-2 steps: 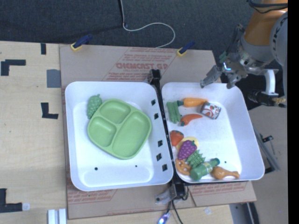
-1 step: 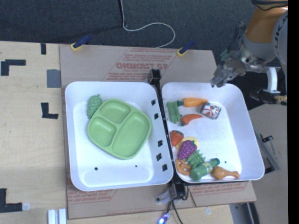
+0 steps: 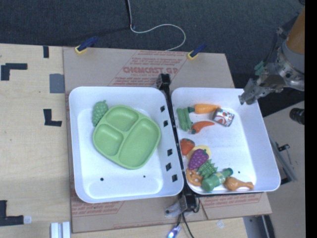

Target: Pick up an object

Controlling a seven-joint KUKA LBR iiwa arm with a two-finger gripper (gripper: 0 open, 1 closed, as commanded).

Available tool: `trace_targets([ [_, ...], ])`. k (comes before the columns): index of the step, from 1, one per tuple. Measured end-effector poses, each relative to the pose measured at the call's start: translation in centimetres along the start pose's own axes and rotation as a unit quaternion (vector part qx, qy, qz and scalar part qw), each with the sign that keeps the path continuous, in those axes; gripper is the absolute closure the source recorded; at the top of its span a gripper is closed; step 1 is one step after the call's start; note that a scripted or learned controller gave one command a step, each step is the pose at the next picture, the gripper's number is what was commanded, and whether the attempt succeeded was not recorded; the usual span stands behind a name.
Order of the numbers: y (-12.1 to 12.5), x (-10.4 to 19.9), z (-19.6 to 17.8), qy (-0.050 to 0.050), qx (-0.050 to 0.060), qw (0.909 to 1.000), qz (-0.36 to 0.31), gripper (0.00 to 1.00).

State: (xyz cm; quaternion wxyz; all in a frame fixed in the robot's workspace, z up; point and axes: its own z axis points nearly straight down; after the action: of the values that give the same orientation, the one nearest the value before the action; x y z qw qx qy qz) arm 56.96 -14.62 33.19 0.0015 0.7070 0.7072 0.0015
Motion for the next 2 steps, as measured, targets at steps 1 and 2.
trace_targets([
  [1,-5.7,1.1,-6.9,-0.001,-0.001,1.0,-0.001,1.0],
  [2,-8.7,-3.5,-6.3,-0.001,0.003,1.0,0.002,1.0],
])
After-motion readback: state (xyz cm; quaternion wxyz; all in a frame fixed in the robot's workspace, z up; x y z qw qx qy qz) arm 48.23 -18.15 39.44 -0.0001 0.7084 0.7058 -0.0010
